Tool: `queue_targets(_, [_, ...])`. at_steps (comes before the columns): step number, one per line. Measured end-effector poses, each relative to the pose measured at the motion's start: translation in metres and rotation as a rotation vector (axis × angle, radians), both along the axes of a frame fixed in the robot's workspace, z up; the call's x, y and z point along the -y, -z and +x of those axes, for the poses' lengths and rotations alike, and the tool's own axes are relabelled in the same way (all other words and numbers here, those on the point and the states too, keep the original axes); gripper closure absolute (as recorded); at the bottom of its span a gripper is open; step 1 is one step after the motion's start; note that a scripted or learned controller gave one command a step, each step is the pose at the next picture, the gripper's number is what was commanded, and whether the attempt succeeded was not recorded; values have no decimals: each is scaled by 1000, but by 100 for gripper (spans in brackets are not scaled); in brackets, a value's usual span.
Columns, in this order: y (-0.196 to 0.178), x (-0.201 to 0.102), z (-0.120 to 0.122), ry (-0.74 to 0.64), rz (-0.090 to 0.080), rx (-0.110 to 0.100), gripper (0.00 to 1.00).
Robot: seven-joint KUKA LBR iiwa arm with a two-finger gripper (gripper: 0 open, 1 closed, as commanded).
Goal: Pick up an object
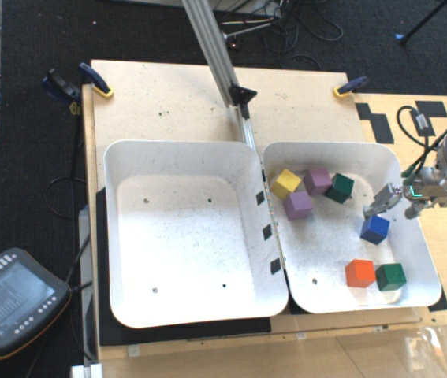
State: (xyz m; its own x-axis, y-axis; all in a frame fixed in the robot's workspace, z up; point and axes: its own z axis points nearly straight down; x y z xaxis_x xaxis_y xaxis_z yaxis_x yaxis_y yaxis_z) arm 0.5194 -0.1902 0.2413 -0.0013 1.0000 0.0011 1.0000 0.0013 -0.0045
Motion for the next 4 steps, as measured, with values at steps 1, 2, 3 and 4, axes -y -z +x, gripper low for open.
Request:
queue_targets(1, [-2,0,1,1,-1,4,0])
queue_targets(2, [56,9,2,3,0,-1,0])
queue_targets(3, [107,15,-7,3,0,-1,0])
queue_targets(4, [148,15,-7,2,-2,4,0])
